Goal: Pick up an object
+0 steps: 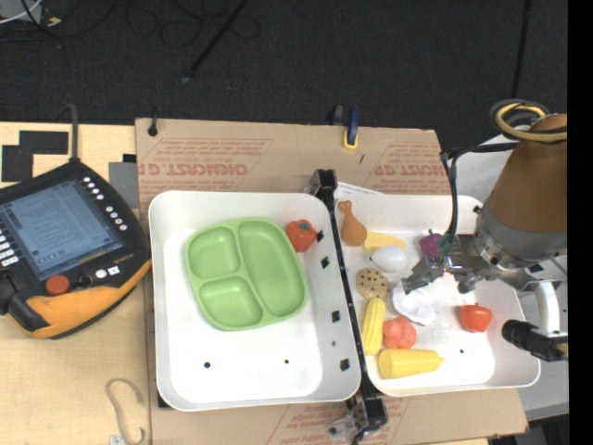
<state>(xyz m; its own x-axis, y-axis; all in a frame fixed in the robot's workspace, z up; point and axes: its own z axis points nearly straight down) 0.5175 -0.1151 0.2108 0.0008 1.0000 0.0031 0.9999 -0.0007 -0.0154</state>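
The claw (428, 276) hangs low inside the right bin (505, 376), and whether it is open or closed cannot be told; nothing can be made out between its tips. Taking that bin as the landmark: crumpled white paper (414, 304) lies at its middle, right under the claw, a corn cob (372, 324) and a yellow block (409, 363) sit toward its near left corner, a red tomato (475, 317) lies right of centre, and a chicken drumstick (352, 223) rests at its far left. Left of the bin, another white bin (176, 360) carries a green divided plate (246, 273).
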